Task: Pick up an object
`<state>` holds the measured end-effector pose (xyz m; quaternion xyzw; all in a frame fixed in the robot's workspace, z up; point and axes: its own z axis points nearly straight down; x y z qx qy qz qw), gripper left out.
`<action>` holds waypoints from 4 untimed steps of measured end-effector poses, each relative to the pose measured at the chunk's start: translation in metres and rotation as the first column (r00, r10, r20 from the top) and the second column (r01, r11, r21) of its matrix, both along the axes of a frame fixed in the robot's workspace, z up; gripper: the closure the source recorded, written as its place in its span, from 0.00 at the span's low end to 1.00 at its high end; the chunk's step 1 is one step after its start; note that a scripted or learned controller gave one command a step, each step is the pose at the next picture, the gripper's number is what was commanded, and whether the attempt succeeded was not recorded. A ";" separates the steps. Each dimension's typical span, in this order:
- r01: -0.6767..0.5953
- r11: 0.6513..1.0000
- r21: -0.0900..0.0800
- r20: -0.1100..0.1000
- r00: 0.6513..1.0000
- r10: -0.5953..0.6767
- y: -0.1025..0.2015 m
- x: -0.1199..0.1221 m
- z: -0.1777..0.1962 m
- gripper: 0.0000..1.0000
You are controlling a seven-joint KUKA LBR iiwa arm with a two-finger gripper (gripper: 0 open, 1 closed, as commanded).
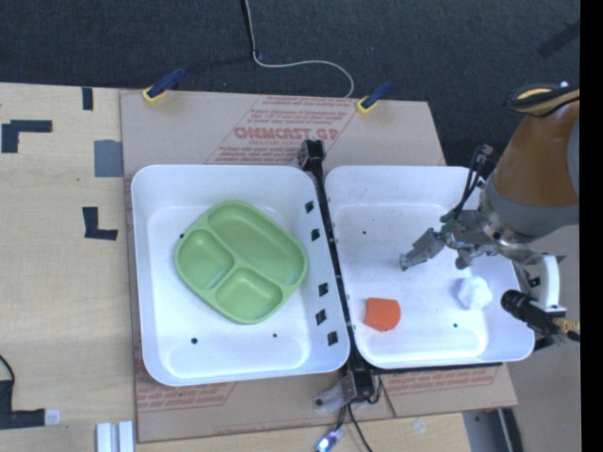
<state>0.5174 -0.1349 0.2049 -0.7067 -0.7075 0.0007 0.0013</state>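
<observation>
In the right bin (396,191) an orange block (382,314) lies near the front wall. A small white crumpled object (474,293) rests toward the bin's right side. My gripper (441,256) hangs over the middle right of this bin, open, with nothing between its fingers. One finger (417,251) points left. The white object sits just below and right of the gripper, and the orange block lies lower left of it, apart from both fingers.
The left bin (155,196) holds a green divided plate (241,262). A black divider with clips (321,243) runs between the bins. Both stand on cardboard (283,125) clamped at the back. The arm's orange band (537,153) is at the right.
</observation>
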 end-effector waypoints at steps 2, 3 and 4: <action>0.001 1.000 0.001 -0.003 1.000 -0.001 0.038 -0.014 -0.105 1.00; -0.008 1.000 0.002 0.010 1.000 0.008 0.103 0.005 -0.016 1.00; -0.009 1.000 0.002 0.006 1.000 0.009 0.175 0.010 0.037 1.00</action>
